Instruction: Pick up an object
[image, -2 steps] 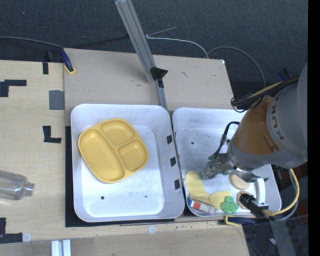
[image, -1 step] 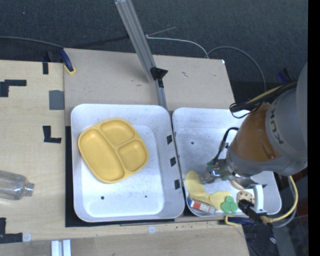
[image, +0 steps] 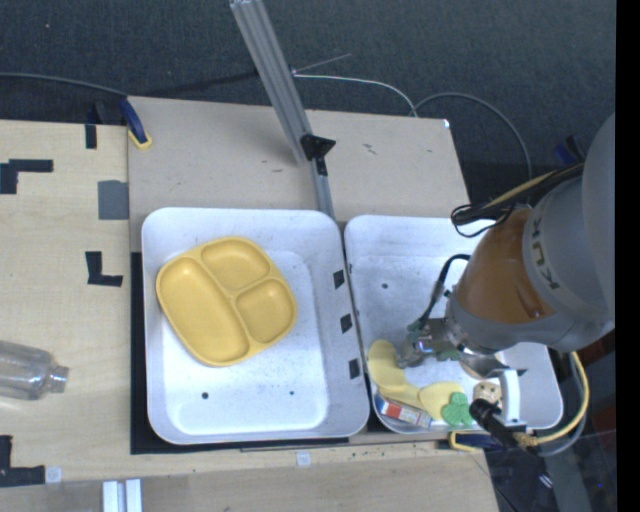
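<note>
my arm (image: 545, 270) is reaching in from the right, its grey bulk and orange band hanging over the right bin (image: 400, 250). beside it the left bin (image: 180, 410) is lying with its edge touching the right one, and it is carrying a yellow divided plate (image: 226, 297) toward its upper left part. my pincer (image: 425, 345) is hovering low over the near part of the right bin, just above a small heap of objects. i cannot tell how it is set, the wrist is hiding too much. the heap is sitting in the near corner: a yellow banana-like piece (image: 386, 367), a yellow lump (image: 436, 397), a green piece (image: 458, 409) and a red and white bit (image: 405, 412), all crowding together. a clear bottle (image: 28, 372) is lying on the bench at far left.
</note>
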